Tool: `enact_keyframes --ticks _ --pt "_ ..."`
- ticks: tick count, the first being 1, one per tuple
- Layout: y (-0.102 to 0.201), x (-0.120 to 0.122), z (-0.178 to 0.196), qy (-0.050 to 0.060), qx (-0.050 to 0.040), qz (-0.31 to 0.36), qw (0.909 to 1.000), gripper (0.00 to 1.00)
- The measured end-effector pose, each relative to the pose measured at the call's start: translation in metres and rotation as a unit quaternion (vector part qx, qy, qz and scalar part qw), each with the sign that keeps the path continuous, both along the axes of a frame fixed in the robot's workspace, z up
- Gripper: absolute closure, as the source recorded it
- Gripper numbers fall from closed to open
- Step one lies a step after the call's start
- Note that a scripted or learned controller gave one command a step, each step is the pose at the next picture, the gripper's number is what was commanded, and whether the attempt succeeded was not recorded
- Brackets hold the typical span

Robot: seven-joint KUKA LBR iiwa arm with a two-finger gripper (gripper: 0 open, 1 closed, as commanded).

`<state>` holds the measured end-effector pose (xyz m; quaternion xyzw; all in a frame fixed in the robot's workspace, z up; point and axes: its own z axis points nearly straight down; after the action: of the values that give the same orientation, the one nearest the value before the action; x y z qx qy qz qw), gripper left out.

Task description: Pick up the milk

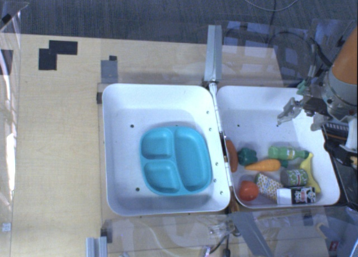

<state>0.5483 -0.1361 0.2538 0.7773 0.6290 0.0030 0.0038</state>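
The milk [297, 196] is a small white carton with black cow patches and a dark end. It lies on its side at the front of the right bin [251, 104], beside a grey can [294, 177]. My gripper [301, 116] hovers over the back right part of that bin, well behind the milk. Its fingers are spread open with nothing between them. The grey arm with its orange band [348, 60] enters from the right.
Around the milk lie a green bottle [288, 153], a carrot [263, 166], a green vegetable [246, 155], a red tomato [249, 190], a banana [309, 167] and a patterned box [268, 183]. The left bin [120, 138] holds a blue divided plate [175, 159].
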Motion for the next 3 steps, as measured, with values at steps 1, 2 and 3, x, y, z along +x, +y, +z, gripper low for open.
enact_keyframes --ticks 1,2,3 --pt "0.041 -0.028 -0.116 0.003 0.0007 0.088 0.9961 0.0" --pt "0.015 0.037 -0.008 0.001 -0.0002 0.062 0.9981 0.0" --pt "0.0 0.063 -0.018 0.002 -0.0005 0.057 0.9984 0.0"
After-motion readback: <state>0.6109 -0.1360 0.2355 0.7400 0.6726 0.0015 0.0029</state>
